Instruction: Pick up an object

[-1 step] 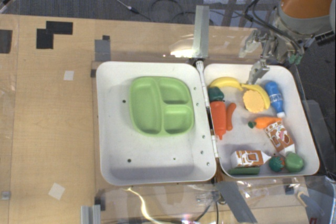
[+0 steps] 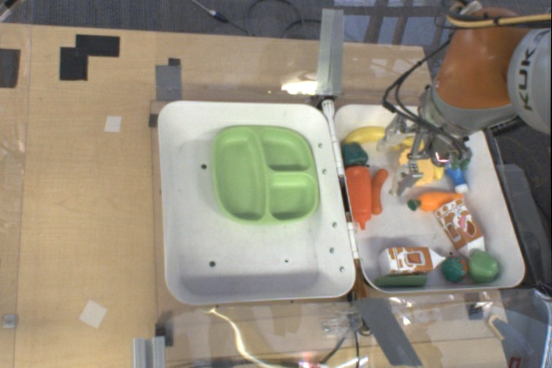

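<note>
Starting at the near wall of the right bin (image 2: 414, 224): a brown box (image 2: 407, 258) lies flat by that wall, left of middle. In the bin's near right corner sit a dark green ball (image 2: 453, 269) and a lighter green ball (image 2: 485, 265), side by side and touching or nearly so. One step farther in, on the bin's right half, a carton (image 2: 460, 225) lies tilted, and a small carrot (image 2: 435, 201) lies just beyond it, close against its far end.

Over by the bin's left wall, a long red-orange vegetable (image 2: 362, 196) lies lengthwise, with a shorter orange piece (image 2: 380, 184) right beside it. Beyond those two, a dark green piece (image 2: 354, 155) sits against the same wall, and a banana (image 2: 366, 134) lies in the bin's far left corner.

Now the gripper (image 2: 407, 184): it hangs over the middle of the right bin, between the orange piece and the small carrot, pointing down. Open or closed? I cannot tell from here, and nothing is seen caught in it. A small blue-and-white bottle (image 2: 457, 177) sits on the bin's right half, just beside the gripper. The arm (image 2: 474, 69) comes in over the bin's far right corner.

Butted against the right bin's left wall is the left bin (image 2: 185, 211), with a green divided plate (image 2: 265, 172) in its middle. Every pickable object lies in the right bin, none lifted.
</note>
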Motion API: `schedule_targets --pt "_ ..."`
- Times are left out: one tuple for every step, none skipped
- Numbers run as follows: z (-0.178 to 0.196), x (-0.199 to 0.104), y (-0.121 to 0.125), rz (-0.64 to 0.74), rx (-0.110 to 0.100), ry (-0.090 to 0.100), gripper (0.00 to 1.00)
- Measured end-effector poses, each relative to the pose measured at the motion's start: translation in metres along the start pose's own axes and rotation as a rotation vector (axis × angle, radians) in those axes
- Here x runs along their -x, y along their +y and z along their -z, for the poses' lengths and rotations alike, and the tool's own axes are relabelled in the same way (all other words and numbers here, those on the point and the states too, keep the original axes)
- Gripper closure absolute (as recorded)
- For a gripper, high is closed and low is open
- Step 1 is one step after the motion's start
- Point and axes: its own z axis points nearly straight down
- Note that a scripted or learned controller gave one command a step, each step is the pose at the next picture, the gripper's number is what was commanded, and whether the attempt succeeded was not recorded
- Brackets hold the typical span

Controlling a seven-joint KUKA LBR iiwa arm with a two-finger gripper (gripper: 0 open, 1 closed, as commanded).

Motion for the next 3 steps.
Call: schedule_targets --pt "-0.046 -0.020 -0.041 -0.154 -0.002 -0.017 0.00" --pt "-0.047 0.024 0.006 -0.206 -0.001 -0.006 0.00" --pt "-0.049 0.034 -0.014 -0.052 0.009 0.022 0.00"
